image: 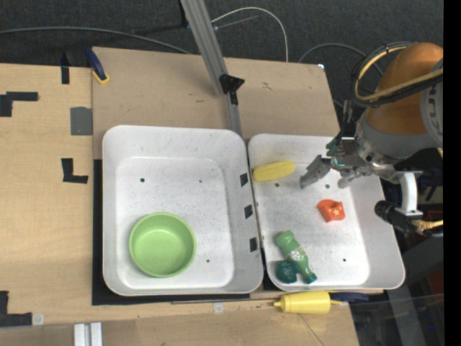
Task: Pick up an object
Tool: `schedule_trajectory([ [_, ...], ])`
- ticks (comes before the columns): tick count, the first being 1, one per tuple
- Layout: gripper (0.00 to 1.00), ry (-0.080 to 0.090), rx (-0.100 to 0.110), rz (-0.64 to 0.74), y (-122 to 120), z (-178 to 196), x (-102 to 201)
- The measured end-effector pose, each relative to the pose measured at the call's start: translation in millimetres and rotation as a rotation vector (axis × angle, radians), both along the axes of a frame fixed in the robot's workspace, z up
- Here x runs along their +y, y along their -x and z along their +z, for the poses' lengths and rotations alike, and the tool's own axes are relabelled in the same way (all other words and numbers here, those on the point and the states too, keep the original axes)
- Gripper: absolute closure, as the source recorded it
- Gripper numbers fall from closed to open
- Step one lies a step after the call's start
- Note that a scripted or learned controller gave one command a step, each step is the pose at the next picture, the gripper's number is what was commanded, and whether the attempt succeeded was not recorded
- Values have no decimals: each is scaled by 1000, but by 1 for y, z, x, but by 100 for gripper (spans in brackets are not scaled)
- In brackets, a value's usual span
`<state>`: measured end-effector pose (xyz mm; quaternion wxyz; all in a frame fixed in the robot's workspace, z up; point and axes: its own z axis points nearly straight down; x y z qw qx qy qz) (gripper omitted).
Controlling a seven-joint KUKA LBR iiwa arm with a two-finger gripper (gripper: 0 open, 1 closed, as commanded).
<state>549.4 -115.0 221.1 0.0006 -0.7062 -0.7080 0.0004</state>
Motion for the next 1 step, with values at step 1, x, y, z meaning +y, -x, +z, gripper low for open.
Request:
schedule_trajectory([
  [1,0,0,0,-1,0,0,0],
])
